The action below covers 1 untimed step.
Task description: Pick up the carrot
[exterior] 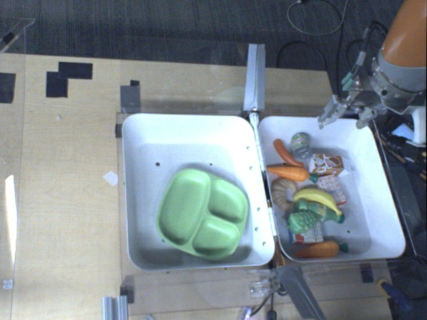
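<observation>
Pincer (347, 115) first: from my seat I see it at the upper right of the frame, above the top rim of the right bin (390, 199). Its two fingers are spread apart with nothing between them, angled down and to the left.

Two orange carrot-like pieces lie in that bin. I take the carrot (288, 173) to be the one lying roughly level near the bin's left wall, about midway down, with its tip pointing left. A second orange piece (319, 249) with a green end rests near the bottom rim; either could be meant. A smaller orange-red piece (285, 152) lies slanted just above the carrot, close by.

I judge the carrot to be a light, rigid plastic toy with a smooth, rather slick skin and a tapered round body. I'd close across its thicker half, fingers square to its length, since the taper could squirt it out of a grip near the tip.

Crowded around it are a yellow banana (319, 199), a printed carton (327, 165), a round greyish ball (300, 141) and a green leafy piece (305, 217), all glossy toys. Over in the left bin (140, 179) sits a matte green divided tray (203, 212).
</observation>
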### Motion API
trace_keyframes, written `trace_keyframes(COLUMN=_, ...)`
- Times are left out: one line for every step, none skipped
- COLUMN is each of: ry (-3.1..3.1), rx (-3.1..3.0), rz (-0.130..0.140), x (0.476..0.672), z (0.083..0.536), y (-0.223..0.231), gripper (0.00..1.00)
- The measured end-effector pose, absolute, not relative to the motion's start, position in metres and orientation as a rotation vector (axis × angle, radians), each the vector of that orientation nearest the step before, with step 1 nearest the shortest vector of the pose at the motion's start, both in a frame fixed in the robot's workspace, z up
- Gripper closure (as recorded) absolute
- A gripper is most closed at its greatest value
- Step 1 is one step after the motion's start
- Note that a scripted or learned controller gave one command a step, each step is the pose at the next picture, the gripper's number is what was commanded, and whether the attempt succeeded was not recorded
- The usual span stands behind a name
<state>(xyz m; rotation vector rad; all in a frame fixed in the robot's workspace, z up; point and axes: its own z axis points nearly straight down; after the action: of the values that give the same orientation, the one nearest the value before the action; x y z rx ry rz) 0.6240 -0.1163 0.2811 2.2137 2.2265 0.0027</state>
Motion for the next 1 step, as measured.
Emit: trace_keyframes(ry=2.083, rx=2.350, rz=0.003, x=0.6026, z=0.2597, y=-0.1288, gripper=0.00)
